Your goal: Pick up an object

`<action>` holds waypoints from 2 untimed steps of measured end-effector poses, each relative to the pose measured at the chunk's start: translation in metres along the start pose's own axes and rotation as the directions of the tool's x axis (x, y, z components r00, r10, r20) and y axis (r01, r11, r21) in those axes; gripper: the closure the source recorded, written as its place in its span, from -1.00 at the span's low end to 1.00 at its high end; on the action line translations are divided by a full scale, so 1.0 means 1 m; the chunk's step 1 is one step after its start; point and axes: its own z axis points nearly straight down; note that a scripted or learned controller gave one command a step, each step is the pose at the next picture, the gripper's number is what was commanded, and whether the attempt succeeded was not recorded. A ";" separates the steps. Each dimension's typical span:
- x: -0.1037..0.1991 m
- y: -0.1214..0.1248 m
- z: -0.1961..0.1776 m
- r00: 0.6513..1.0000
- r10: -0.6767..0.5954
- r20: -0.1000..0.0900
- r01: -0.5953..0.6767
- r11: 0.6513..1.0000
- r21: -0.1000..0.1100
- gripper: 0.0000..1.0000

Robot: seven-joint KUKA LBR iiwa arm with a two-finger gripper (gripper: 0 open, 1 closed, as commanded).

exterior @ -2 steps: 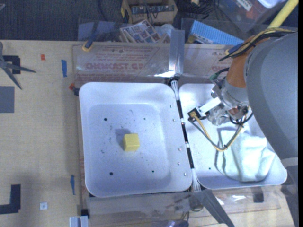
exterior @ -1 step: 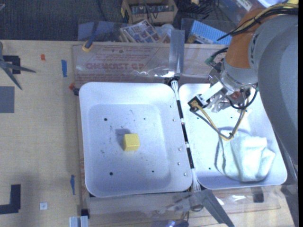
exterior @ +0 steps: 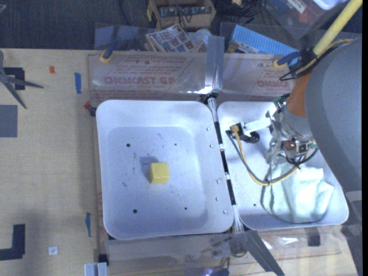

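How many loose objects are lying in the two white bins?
2. A small yellow cube lies near the middle of the left shallow white bin; a white crumpled cloth-like thing lies in the right shallow white bin. The arm may hide more.

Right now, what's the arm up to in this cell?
The KUKA arm reaches in from the right, with its gripper low over the right bin, next to a white crumpled cloth-like item. Nothing is visibly between its fingers. A yellow block sits alone near the middle of the left bin, untouched. So no pick has landed yet as far as this view shows.
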 end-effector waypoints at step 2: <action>-0.076 0.041 0.000 1.000 0.002 -0.004 -0.002 1.000 0.000 1.00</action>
